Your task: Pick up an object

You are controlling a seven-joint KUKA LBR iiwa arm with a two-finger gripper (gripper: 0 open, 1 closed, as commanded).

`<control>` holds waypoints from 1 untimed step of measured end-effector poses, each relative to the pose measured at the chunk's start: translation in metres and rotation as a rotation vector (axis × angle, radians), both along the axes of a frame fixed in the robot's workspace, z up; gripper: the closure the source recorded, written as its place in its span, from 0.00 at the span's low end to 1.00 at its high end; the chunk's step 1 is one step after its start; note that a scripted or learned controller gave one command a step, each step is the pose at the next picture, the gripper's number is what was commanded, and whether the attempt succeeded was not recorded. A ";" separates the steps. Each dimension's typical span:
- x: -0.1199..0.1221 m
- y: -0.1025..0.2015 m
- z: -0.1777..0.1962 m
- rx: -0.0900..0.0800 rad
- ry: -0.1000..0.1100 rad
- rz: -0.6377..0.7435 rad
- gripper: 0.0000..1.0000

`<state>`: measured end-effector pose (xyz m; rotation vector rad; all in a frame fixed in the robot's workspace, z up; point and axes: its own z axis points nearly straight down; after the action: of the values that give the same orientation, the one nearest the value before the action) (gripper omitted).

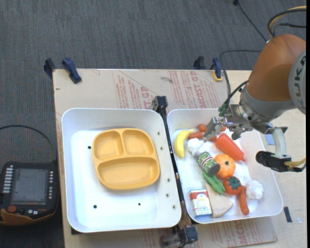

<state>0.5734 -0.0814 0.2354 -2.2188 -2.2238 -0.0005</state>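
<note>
Fingers (223, 128) of the arm hang over the upper part of the right bin (275, 190), just above a large carrot (230, 146); whether they are spread or clenched cannot be told from this angle, and nothing is seen between them. Grey arm with its orange band (276, 68) enters from the right and covers the bin's upper right corner.

Right bin contents, crowded together: a banana (181, 141) at the left wall; a small reddish piece (198, 132) beside it; a white lump (195, 146) below that; a green bottle (208, 164) lying tilted; an orange fruit (225, 166) touching the bottle and the large carrot; a green vegetable (214, 182) below; a strawberry (232, 184); a thin carrot (243, 202); a white garlic-like piece (255, 189) near the right wall; a red carton (200, 202) and a tan wedge (221, 206) at the lower edge.

Left bin (72, 154) holds a yellow divided plate (126, 157), well apart from the fingers.

Both bins sit on a counter (124, 89) clamped at its far edge. A handheld control unit (26, 189) lies on the floor to the left.
</note>
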 end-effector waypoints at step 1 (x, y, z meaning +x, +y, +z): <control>-0.003 -0.072 -0.149 0.001 0.004 -0.003 0.00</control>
<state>0.5705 -0.1538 0.0868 -2.2203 -2.2177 0.0028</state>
